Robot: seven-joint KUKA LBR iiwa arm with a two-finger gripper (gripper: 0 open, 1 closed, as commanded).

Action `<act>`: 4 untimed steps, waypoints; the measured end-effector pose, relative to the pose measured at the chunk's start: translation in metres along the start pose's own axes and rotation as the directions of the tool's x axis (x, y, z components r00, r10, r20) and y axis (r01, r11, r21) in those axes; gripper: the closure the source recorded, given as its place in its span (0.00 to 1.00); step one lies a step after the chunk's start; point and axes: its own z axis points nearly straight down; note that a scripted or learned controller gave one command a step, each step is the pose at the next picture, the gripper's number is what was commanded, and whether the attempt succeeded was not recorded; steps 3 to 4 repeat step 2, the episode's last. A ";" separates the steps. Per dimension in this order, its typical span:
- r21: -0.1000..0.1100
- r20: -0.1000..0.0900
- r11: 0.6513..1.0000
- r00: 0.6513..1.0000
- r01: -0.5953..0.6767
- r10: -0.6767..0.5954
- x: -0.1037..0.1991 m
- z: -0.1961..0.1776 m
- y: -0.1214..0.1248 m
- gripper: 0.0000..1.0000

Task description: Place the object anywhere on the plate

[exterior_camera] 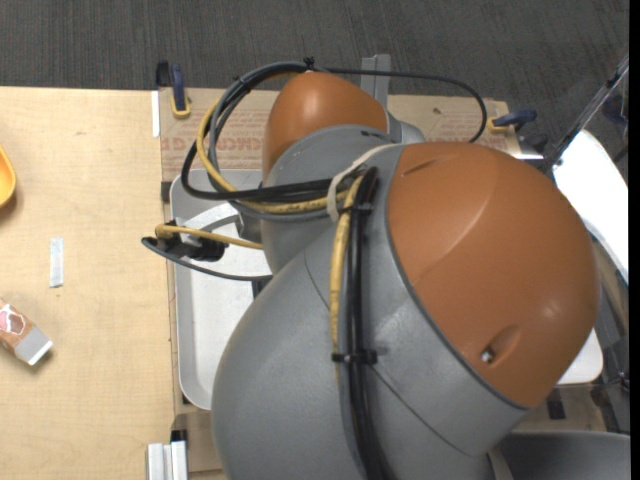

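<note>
Arm (420, 318) bulk covers the white bin (195, 308); fingers' state and object's position cannot be told.

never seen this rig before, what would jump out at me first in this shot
The grey arm with its big orange domes takes up the middle and right of the camera view, black and yellow cables looped over it. A strip of a white bin shows at its left. Far left on the wooden bench lie a small wrapped item and an orange edge.
</note>
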 end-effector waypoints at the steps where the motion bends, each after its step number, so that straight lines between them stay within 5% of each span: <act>1: 0.000 0.000 1.000 1.000 -0.001 0.001 0.000 0.000 0.001 0.00; 4: 0.000 0.000 1.000 1.000 -0.001 0.001 0.000 0.000 0.001 0.00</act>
